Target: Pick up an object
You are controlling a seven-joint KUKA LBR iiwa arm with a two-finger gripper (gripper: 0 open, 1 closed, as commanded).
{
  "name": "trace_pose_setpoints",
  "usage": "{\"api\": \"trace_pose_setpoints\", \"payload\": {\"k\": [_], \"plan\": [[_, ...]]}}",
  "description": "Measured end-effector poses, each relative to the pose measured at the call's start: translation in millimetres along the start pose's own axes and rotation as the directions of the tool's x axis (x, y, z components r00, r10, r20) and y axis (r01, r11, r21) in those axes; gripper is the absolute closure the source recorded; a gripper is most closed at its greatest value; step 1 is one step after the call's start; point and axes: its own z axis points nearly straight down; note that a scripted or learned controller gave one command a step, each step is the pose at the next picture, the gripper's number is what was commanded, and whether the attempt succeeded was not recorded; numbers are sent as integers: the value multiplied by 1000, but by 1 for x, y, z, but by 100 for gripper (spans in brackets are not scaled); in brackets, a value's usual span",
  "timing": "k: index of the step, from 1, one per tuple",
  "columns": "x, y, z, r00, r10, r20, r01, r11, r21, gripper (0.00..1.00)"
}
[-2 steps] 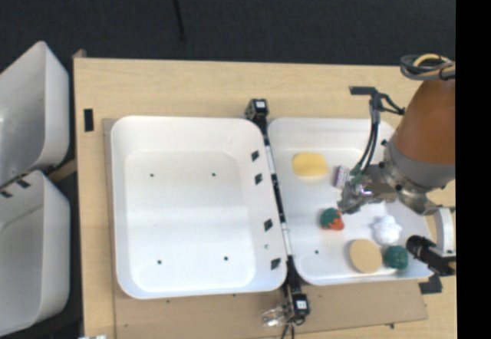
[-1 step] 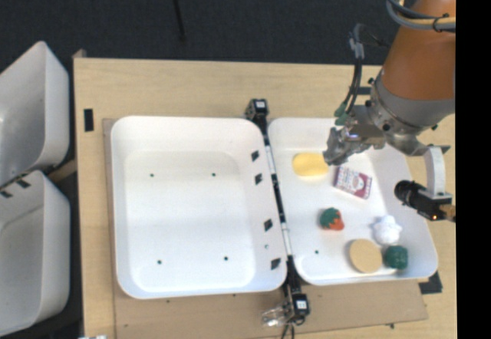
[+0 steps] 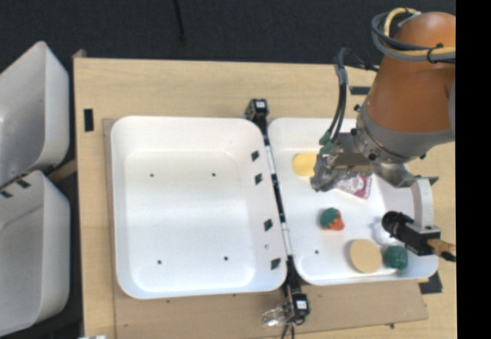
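Gripper (image 3: 325, 176) hung low over the right bin (image 3: 307, 264); finger opening could not be judged, and nothing was visibly held. Yellow object (image 3: 304, 164) sat just left of it, a pink-white packet (image 3: 358, 185) just right, and a green-red toy (image 3: 331, 218) below.

Even, fairly bright overhead light falls across the wooden surface (image 3: 184, 88) and both white bins, while the floor beyond stays near black. The left bin (image 3: 192, 207) is close to washed out (its floor and walls hardly separate), with faint grey shading along the rims. The arm's orange band (image 3: 410, 80) carries a soft sheen and throws a muted shadow into the right bin (image 3: 307, 261). Detail is coarse and slightly soft throughout; small items blur at their edges.
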Motion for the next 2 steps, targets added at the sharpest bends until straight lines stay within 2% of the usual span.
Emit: {"api": "trace_pose_setpoints", "payload": {"k": [1, 2], "plan": [[65, 3, -101, 1000, -4, -1, 4, 1000, -13, 100], [119, 2, -155, 1000, -1, 0, 1, 1000, -7, 100]]}}
